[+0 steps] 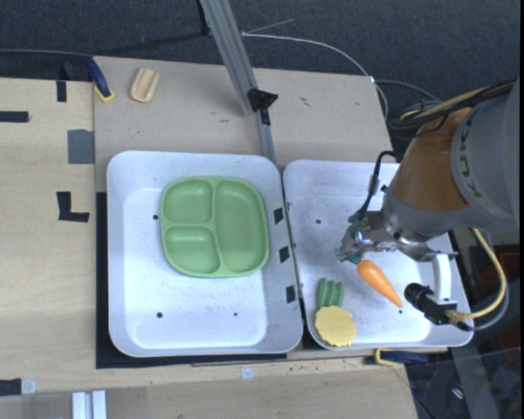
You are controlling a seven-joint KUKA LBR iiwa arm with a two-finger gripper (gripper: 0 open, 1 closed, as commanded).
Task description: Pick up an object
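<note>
The jaws (356,244) hang low over the right bin (332,190), and from here I cannot tell how they are set. An orange carrot (377,280) lies just beside them at five o'clock, tip pointing away. A green toy (330,292) and a yellow disc (335,326) sit at seven o'clock, by the bin's near edge. The grey arm (472,164) with its orange band reaches in from three o'clock. At nine o'clock, the left bin (135,321) carries a green divided plate (215,226) on the bench (35,234).
</note>
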